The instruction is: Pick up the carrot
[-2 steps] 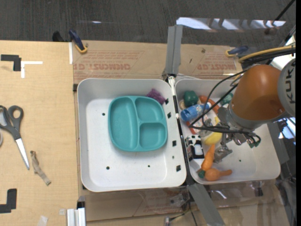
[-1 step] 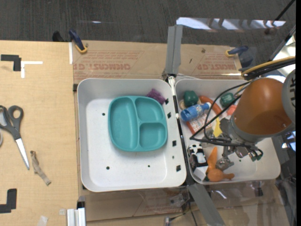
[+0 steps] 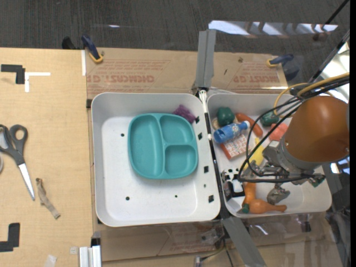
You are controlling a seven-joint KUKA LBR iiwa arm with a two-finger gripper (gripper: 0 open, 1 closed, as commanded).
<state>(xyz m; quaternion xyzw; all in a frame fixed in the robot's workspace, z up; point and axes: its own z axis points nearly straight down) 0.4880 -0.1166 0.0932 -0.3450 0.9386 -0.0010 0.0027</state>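
The grey arm with the orange band (image 3: 320, 128) is reaching in from 3 o'clock and hanging over the right shallow white bin (image 3: 320, 203), its bulk covering much of that bin's right half. The two-finger gripper (image 3: 276, 195) is sitting low in the bin at about 5 o'clock of the frame; from this angle I cannot tell how far apart it is set, and nothing is showing as caught in it.

The orange tapered carrot (image 3: 266, 206) is lying on the bin floor along the near wall, just beside the gripper at its 7 o'clock. A second orange piece (image 3: 250, 192) is standing just at 11 o'clock of the carrot.

Toward 12 o'clock in the same bin, a blue plastic bottle (image 3: 230, 131), a dark green round object (image 3: 225, 115) and a yellow object (image 3: 257, 154) are crowding together.

The left shallow white bin (image 3: 111, 204) is holding a teal three-compartment plastic plate (image 3: 163, 145), with a small purple item (image 3: 185, 113) lying at the plate's 1 o'clock.

Grey-handled scissors (image 3: 18, 154) are resting on the bench at 9 o'clock, well apart from both bins.
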